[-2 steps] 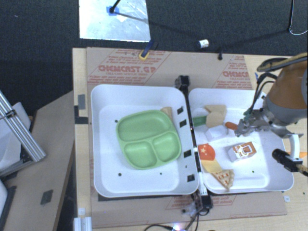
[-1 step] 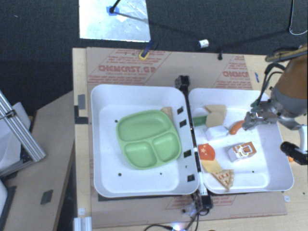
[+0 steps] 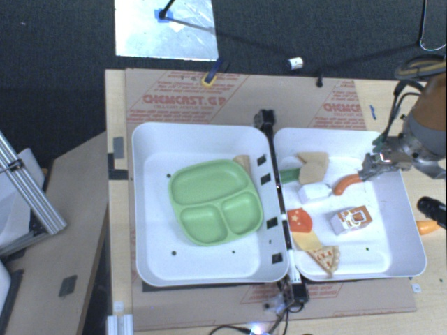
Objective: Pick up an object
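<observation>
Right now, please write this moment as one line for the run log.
stage: reaching | hand: over right bin, beside orange carrot-like toy | grasp: unconfirmed | left bin: green divided plate

Divided plate (image 3: 213, 202) in left bin (image 3: 150, 187); approx. seven small items in right bin (image 3: 405, 243).

The flat brown cardboard sheet (image 3: 183, 98) lying under the two white bins bears red printed lettering that reads "CHEMCAST G P" along its far left part, beyond the left bin. A second red print of the same kind stands on the far right part of that sheet (image 3: 342, 107), set at a slant, and seems to begin "CHEMCAST", though its letters are too small to read for certain. The small white and orange carton (image 3: 351, 219) in the right bin carries a printed mark too blurred to read.
</observation>
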Tool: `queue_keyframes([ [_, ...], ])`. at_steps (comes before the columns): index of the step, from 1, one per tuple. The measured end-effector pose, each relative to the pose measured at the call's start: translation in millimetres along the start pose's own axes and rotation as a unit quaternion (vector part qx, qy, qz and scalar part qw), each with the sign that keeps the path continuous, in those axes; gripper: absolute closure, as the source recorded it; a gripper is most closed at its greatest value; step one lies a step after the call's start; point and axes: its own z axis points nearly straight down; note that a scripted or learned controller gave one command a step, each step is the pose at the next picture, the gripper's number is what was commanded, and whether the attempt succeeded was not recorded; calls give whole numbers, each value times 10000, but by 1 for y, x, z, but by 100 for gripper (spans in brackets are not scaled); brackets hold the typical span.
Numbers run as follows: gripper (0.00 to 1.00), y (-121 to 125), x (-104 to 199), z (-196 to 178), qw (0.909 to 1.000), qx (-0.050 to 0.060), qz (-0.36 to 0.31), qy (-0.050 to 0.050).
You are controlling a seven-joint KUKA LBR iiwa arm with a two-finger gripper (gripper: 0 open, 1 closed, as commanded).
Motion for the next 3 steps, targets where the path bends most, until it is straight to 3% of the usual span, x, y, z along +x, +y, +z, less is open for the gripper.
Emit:
queue_keyframes([
  [3,100,-23,164,-6,10000,21,-26,15],
])
